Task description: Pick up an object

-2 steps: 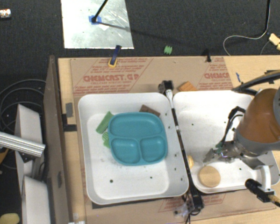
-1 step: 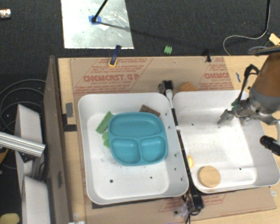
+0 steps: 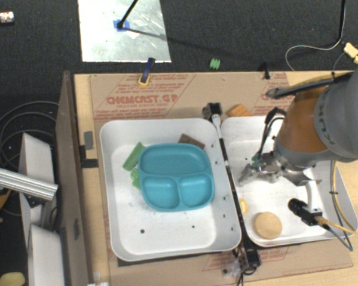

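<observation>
1. On my remote feed, a tan round piece [image 3: 268,225] lies flat on the floor of the right bin [image 3: 250,135]. It is at the bin's near edge, close to the near corner that borders the other bin, and nothing is touching it.
2. A small yellow scrap [image 3: 243,207] sits just beyond it, against the same bin's inner wall.
3. The gripper [image 3: 255,170] hangs low over the middle of the right bin, toward that inner wall. It is apart from the tan round piece and on its far side. I cannot tell from this angle whether it is spread or pressed together, and I see nothing held in it.
4. The grey arm [image 3: 339,125], with its orange band [image 3: 301,127], reaches in across the bin's outer and far edges.
5. In the left bin [image 3: 172,232], a blue divided plate [image 3: 175,175] rests around the centre with its three compartments facing up.
6. Green pieces [image 3: 132,157] poke out from under the plate's edge on the side toward the bin's outer wall.
7. A brown piece [image 3: 191,140] shows at the plate's far edge, partly hidden by it.
8. Past the bins, an orange block [image 3: 238,110] lies on the cardboard sheet [image 3: 141,99], just off the right bin's far corner beside the divider.
9. Farthest back, a silvery sheet [image 3: 124,28] lies on the dark floor beyond the bench's far edge.
</observation>
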`<state>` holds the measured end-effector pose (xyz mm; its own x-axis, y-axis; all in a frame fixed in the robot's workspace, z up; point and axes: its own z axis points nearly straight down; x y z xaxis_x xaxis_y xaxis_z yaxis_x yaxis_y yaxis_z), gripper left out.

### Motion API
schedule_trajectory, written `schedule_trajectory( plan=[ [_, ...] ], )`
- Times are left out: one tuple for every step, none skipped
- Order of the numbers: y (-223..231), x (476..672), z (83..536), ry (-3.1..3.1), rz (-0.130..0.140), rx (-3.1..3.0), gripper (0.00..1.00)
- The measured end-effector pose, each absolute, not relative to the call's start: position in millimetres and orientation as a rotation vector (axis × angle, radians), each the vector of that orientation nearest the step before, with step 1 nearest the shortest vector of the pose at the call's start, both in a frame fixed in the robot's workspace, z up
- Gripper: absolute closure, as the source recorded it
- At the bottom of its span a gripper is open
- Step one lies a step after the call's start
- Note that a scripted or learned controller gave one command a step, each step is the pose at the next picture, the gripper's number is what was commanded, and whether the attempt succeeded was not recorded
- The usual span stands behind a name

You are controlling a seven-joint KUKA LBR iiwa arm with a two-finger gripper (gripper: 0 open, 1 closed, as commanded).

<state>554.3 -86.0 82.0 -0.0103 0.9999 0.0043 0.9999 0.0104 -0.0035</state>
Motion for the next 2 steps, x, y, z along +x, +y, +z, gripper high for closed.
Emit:
schedule_trajectory(
  plan=[
    [-111.8, 626.0, 85.9, -2.234, -0.008, -2.221, 0.0],
    [-138.6, 671.6, 86.1, -2.233, -0.007, -2.221, 0.0]
  ],
)
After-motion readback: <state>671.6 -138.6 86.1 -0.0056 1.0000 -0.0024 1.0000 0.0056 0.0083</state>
